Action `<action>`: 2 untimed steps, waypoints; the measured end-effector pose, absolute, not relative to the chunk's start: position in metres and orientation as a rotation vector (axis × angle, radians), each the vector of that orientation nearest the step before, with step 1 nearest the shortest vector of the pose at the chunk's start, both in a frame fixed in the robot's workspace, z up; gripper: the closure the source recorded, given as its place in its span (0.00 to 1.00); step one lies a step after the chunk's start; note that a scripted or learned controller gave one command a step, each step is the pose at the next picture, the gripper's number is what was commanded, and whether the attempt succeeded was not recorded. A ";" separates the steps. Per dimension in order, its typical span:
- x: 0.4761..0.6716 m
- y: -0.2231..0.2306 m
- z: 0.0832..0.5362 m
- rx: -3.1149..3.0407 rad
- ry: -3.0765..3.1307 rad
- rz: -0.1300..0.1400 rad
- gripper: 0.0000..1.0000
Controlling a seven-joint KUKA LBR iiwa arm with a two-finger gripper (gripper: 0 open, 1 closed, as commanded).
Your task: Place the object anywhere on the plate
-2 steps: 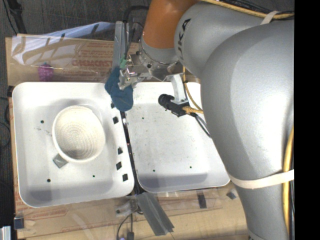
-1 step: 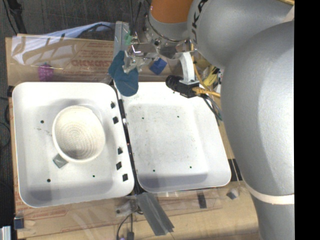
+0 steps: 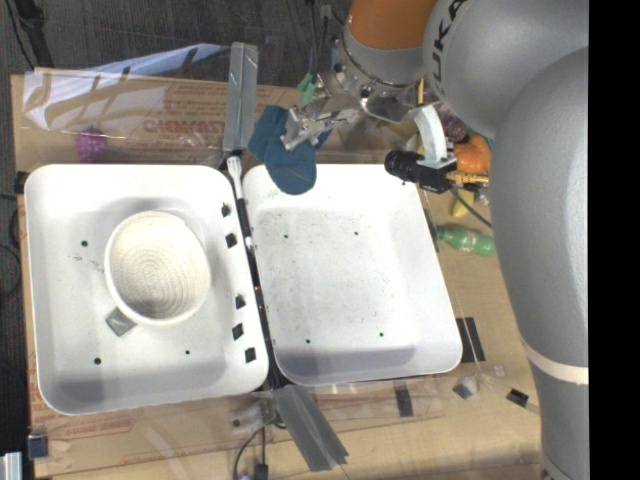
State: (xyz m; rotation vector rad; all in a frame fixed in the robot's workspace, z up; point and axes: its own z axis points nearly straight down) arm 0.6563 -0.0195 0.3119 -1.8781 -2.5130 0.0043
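**Ana:** We look down on both bins, and the gripper [image 3: 312,126] is high over the back left corner of the right bin [image 3: 350,353], with a floppy dark blue object [image 3: 283,156] hanging at its metal fingers [image 3: 300,130].

**Ben:** Does it really have hold of it?

**Ana:** It looks so. The fingers are drawn close together on the upper edge of the blue thing, and the rest droops down over the bin's back rim. I judge it lifted, though the slant makes the height hard to read.

**Ben:** So where does the task stand?

**Ana:** Partway, I'd say. The pickup seems done. The plate [image 3: 157,266] sits in the left bin [image 3: 60,368], well apart from the object, so the carry and the release are both left.

**Ben:** What's in the way?

**Ana:** The two inner rims between the bins, with a row of small black clips [image 3: 240,303] along them. A dangling cloth could drag or snag there, so the crossing calls for height.

**Ben:** And room on the far side?

**Ana:** Plenty. The plate is broad and round, with bare bin floor about it, and a small grey piece [image 3: 119,322] touches its near edge. Anywhere on the plate will do.
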 end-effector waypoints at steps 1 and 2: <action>0.656 -0.065 0.261 -1.822 -2.555 0.003 1.00; 0.656 0.045 0.243 -1.691 -2.643 0.003 1.00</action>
